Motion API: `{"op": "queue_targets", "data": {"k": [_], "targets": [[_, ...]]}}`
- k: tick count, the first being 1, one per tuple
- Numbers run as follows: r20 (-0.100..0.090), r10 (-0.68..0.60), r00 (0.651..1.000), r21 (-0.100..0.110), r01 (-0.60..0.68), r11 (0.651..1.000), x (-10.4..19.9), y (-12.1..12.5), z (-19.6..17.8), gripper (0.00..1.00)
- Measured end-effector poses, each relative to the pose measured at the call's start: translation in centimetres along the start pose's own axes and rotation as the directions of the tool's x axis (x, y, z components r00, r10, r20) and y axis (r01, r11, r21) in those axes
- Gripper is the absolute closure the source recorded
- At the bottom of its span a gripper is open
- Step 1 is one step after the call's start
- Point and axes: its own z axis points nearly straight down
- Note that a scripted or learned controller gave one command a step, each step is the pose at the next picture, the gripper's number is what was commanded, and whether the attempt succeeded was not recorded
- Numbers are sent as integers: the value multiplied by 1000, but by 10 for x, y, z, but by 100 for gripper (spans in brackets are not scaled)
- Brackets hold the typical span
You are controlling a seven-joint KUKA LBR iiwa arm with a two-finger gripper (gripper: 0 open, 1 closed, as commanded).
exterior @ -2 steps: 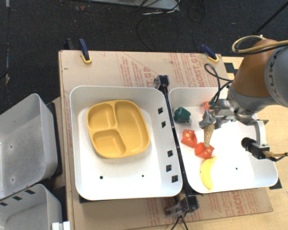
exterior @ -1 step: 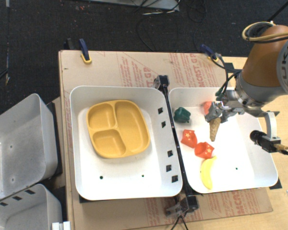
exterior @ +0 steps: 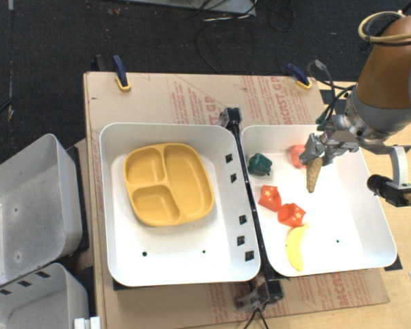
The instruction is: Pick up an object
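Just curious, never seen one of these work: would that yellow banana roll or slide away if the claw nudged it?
The banana looks curved and lying flat, so it would probably spin or slide rather than roll. It looks like smooth plastic, so likely light, stiff, and somewhat slippery.

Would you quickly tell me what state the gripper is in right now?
Gripper: shut on the cone, which hangs between its fingers over the right bin.

arm (exterior: pixel 387 81): a broad orange band over a grey wrist section
ring: a pale yellowish rim at the top of the orange band
cables: thin dark leads running along the wrist
gripper (exterior: pixel 320 153): dull grey metal, small and angular
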Motion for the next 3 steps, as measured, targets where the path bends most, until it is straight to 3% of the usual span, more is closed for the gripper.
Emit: {"op": "queue_targets", "data": {"k": [3], "targets": [[-2, -4, 1000, 5, 4, 1000, 158, 14, 10, 100]]}}
